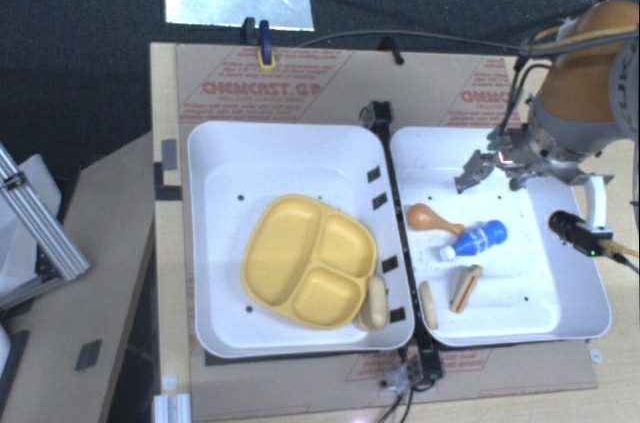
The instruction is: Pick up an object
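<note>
My table (300, 76), topped with a printed brown board, carries two shallow white bins side by side. The left bin (215, 161) holds a yellow divided tray (305, 261), lying flat and filling much of the floor, with a pale bread roll (375, 302) touching its near right corner against the bin's wall. The right bin (575, 296) holds the smaller pieces: an orange drumstick toy (432, 219) near the dividing wall, a blue bottle (478, 239) lying on its side just beside it, a hot dog toy (464, 288) a little nearer the front edge, and a slim tan piece (428, 304) lying along the divider. My grey arm, orange band above the wrist (590, 61), reaches in from the right over the far part of the right bin. My fingers (473, 175) hang above bare white floor, apart from the drumstick and bottle below them; nothing sits between them, though whether they are spread or closed I cannot tell.
</note>
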`<state>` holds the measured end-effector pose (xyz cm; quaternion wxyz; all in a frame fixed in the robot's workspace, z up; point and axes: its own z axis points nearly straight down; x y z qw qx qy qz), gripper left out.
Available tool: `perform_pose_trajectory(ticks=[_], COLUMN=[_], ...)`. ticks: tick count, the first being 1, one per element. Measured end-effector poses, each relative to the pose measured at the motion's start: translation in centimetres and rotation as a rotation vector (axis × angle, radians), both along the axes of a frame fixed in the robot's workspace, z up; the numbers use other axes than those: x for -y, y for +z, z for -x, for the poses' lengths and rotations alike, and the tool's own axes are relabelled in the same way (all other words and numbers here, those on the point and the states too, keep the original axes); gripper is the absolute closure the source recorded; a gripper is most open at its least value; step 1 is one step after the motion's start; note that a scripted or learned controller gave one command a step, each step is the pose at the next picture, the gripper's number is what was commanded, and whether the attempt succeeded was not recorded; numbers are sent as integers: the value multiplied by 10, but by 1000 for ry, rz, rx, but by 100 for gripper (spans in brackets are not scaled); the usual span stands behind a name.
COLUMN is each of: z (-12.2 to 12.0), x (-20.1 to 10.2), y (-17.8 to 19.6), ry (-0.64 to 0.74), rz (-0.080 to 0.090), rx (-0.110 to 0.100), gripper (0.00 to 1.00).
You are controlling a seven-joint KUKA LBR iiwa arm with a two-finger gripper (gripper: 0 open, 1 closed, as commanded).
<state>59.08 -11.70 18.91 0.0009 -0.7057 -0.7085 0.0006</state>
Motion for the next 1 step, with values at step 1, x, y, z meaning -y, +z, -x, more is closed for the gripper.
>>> perform_pose_trajectory(ticks=[1], z=[0], x=[8], y=[-59], ry=[-3], rz=[0], rx=[-2], gripper=[0])
